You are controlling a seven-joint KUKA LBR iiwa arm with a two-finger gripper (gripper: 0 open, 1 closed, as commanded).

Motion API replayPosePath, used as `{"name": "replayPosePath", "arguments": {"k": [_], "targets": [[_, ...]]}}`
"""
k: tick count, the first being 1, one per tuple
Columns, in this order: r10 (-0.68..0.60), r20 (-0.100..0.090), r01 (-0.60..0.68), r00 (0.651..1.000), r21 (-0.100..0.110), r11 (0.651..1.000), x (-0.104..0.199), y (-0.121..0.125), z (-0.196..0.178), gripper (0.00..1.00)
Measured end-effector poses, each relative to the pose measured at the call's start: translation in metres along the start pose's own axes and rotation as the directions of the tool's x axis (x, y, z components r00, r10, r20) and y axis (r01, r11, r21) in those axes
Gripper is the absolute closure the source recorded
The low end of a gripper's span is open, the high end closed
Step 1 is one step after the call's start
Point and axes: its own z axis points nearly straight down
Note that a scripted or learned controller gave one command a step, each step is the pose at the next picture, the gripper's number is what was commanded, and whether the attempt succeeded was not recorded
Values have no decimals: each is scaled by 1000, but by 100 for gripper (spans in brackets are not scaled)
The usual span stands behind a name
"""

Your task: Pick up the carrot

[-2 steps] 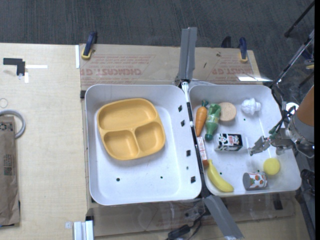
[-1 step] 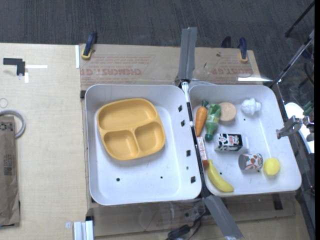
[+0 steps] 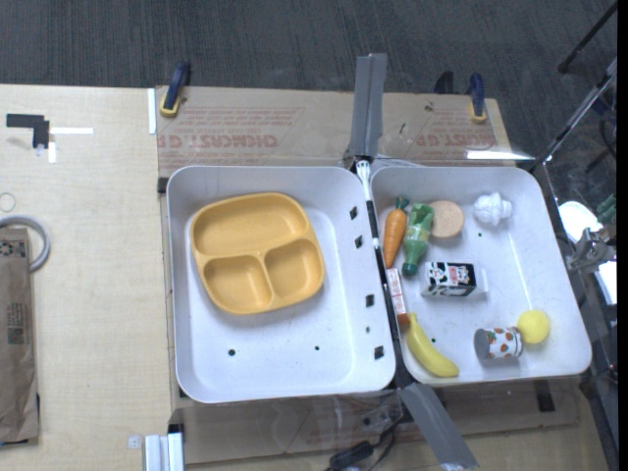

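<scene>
The cardboard sheet (image 3: pixel 294 126) behind the 2 bins bears red print, seen upside down, that reads roughly "CHEMCYST"; a second red line under it is too small to read. The brown bag (image 3: pixel 15 332) at the left edge carries small dark print that cannot be read.

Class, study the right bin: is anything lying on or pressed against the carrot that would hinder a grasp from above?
Nothing lies on the carrot; its top is exposed. A green bottle lies close along its right side, seemingly touching, and the right bin's left wall is close on the other side, so finger room is tight.
</scene>
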Motion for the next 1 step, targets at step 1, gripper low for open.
{"name": "replayPosePath", "arguments": {"k": [1], "targets": [[-52,-3,52,999,-3,999,3,-2,185,100]]}}
